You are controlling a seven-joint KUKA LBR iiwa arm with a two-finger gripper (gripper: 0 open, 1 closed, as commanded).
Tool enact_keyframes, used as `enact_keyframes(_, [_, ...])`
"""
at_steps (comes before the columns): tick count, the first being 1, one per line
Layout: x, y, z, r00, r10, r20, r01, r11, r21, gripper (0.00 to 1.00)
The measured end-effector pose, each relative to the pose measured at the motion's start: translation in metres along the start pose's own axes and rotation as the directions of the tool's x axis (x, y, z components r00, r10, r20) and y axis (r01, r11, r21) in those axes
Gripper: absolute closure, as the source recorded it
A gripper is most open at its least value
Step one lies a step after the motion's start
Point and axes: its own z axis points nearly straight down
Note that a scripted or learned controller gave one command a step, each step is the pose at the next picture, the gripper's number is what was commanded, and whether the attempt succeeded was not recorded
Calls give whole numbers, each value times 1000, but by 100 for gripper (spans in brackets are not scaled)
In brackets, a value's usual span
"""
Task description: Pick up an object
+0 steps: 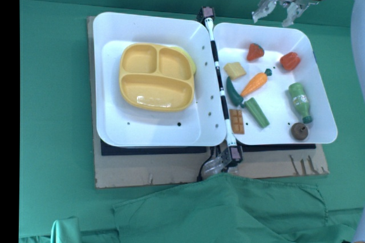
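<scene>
Two shallow white bins sit side by side on a green-draped bench, seen from above at a slant. In the left bin point(108, 122), a yellow divided tray point(157, 77) with three compartments lies flat, filling most of the floor toward the upper middle. A black-and-white jointed divider point(219, 85) runs down the seam between the bins.

The right bin point(325, 130) holds a scatter of toy food. Nearest the divider lie a pale yellow cheese wedge point(234, 69), a dark green pepper point(232, 92) and a small waffle piece point(236, 121). Just right of these, an orange carrot point(255, 83) slants upward, and a green cucumber point(256, 112) lies below it. A strawberry point(255, 52) sits near the bin's upper edge, with a red tomato point(290, 60) to its right. A green bottle point(299, 101) lies along the right wall, and a brown round piece point(299, 132) rests in the lower right corner.

At the upper right of the frame, the gripper point(282, 10) hangs above the right bin's far rim, fingers spread apart and holding nothing, well apart from every object.
</scene>
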Motion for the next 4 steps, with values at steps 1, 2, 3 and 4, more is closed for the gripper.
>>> enact_keyframes(1, [-62, -15, 84, 1000, 7, 2, -7, 1000, 9, 0])
enact_keyframes(2, [-57, 3, 106, 1000, 0, 3, 0, 1000, -4, 0])
enact_keyframes(3, [-58, 4, 93, 1000, 1, 6, -1, 1000, -7, 100])
enact_keyframes(4, [-58, -16, -6, 1000, 1, 5, -1, 1000, -13, 100])
